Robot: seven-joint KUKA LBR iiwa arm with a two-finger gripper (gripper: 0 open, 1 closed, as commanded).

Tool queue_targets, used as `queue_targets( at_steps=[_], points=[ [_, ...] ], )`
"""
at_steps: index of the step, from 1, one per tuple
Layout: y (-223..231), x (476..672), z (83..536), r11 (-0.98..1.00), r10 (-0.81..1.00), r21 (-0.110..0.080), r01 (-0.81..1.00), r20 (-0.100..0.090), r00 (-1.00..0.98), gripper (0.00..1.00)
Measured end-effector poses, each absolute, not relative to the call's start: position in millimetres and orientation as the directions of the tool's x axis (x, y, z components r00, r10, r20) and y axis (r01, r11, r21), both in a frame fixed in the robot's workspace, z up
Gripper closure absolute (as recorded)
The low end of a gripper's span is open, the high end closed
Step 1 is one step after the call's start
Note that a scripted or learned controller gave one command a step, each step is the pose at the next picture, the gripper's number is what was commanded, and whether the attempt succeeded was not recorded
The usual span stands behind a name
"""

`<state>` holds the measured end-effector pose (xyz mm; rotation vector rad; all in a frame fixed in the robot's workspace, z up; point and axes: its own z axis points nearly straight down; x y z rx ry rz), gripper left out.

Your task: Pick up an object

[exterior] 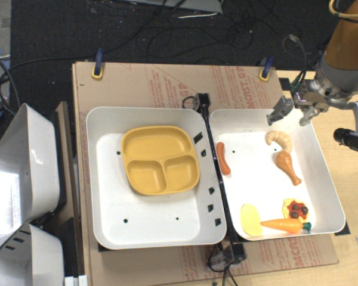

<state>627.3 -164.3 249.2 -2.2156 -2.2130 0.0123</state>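
Observation:
My gripper (pixel 293 114) hangs open above the back edge of the right bin (pixel 328 183), with nothing between its fingers. Just below it in that bin lies a pale croissant (pixel 278 139), and a brown chicken drumstick (pixel 287 165) lies beside it. An orange sausage (pixel 223 158) rests near the bin's left wall. At the bin's front lie a yellow lemon slice (pixel 250 219), an orange carrot (pixel 283 224) and a small pastry with red berries (pixel 295 208).
A yellow divided plate (pixel 160 159) sits in the left bin (pixel 107 219). Two orange clamps (pixel 97 71) (pixel 265 71) grip the cardboard's back edge. White containers (pixel 21 171) stand at the far left. Cables cross the dark floor behind.

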Motion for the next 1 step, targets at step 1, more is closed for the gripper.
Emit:
queue_targets(
  at_steps=[1],
  points=[
    [-163.8, 629.7, 257.2, 0.001, 1.000, 0.000, 1.000, -0.001, -0.001, 0.00]
  ],
)
